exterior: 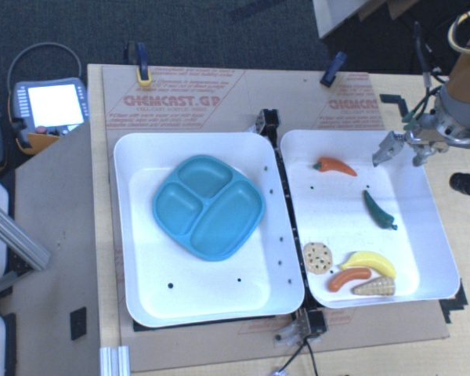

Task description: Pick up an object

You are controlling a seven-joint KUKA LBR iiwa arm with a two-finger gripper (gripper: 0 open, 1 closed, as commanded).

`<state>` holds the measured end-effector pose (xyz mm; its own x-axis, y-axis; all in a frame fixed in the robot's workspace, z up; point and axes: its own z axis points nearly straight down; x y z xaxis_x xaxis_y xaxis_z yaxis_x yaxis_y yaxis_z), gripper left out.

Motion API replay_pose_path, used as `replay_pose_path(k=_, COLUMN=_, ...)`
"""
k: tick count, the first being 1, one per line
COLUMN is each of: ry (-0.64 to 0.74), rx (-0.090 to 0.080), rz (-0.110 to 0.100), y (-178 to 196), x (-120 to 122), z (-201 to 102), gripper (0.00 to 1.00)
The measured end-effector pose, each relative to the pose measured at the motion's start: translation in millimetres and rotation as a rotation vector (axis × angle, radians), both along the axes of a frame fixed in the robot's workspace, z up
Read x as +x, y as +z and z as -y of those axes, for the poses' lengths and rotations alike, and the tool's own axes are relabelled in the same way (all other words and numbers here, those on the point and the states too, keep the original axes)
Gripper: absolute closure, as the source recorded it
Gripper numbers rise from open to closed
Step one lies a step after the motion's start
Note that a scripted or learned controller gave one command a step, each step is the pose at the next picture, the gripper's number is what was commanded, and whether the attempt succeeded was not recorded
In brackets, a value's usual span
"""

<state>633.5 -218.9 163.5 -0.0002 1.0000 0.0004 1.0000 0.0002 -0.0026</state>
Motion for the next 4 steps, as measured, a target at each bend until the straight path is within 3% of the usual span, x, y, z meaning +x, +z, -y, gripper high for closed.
replay_pose_path(k=1, ry=0.001, rx=0.001, rz=-0.002, y=-60, x=6, z=3, gripper=0.0)
replay_pose_path(k=2, ry=0.004, rx=0.007, rz=0.002, y=-78, x=8, z=-2, gripper=0.0)
replay_pose_path(k=3, ry=0.004, rx=0.001, rz=0.004, y=-67, x=8, z=0, gripper=1.0)
replay_pose_path(k=4, ry=0.001, rx=-0.003, rz=0.01, y=-5, x=7, z=-6, gripper=1.0)
